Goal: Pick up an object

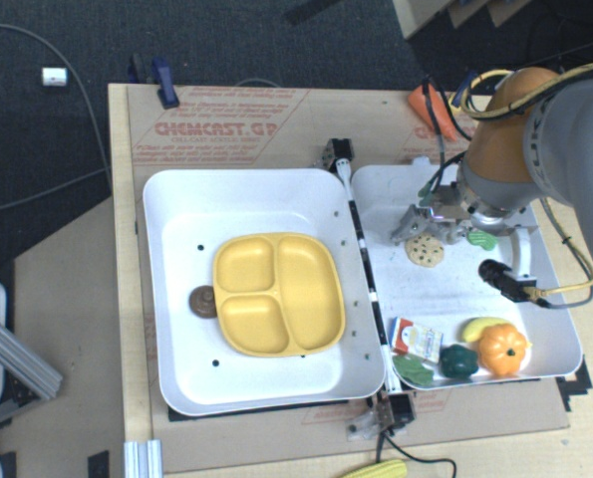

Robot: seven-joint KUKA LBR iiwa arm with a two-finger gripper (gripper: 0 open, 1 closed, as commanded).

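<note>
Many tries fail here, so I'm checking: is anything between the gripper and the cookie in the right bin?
Nothing visible. The gripper hangs right above the cookie, with bare bin floor around it. The other items, like the orange pumpkin, lie apart at the bin's near end.

My grey arm [575, 127] wears an orange band [500, 132]. Below it lie a tan cookie with dark chips [425, 252], an orange pumpkin [502, 350], a yellow divided plate [277, 294] and two white bins [176, 267].
</note>
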